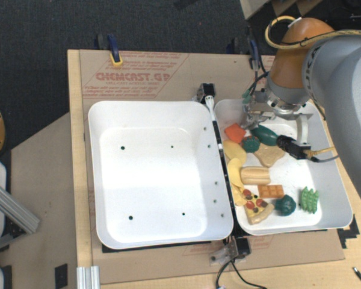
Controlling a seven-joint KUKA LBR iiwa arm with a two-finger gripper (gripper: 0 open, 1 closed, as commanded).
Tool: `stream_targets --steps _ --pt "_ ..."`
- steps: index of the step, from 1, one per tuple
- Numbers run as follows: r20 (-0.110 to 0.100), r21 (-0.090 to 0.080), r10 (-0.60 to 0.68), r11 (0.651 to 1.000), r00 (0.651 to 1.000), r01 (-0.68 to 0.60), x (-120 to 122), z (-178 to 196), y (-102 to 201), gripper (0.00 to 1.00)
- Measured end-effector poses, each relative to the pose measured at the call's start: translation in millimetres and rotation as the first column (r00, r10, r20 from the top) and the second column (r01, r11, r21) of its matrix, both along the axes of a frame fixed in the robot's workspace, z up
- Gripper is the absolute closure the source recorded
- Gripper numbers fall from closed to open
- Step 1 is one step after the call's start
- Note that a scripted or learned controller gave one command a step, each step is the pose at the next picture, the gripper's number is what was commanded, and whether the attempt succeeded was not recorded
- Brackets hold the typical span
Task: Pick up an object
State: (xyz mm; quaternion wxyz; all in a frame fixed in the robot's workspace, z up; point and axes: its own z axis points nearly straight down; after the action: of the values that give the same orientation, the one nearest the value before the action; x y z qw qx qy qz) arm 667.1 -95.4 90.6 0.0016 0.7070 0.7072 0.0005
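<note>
Seen from above, the arm [316,59] was reached in from the right, its tool [253,118] lowered over the far end of the right bin [334,206]. Whether the tool was apart or together could not be told. Beneath it, toy foods were heaped: an orange piece [234,132], a dark green piece [265,135], a roll [254,175], a pizza slice [257,208]. The left bin [153,173] was set alongside on the desk [138,77].
</note>
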Motion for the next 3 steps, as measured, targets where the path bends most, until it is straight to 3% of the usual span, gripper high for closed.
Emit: stream_targets --steps 1,2,3 --pt "0.003 0.001 -0.002 1.0 1.0 0.002 -28.4 -2.6 1.1 1.0" --pt "-0.004 0.002 -0.002 1.0 1.0 0.002 -48.1 -4.8 -16.8 1.0" --pt "0.005 -0.002 -0.002 1.0 1.0 0.002 -41.6 59.2 -34.7 1.0"
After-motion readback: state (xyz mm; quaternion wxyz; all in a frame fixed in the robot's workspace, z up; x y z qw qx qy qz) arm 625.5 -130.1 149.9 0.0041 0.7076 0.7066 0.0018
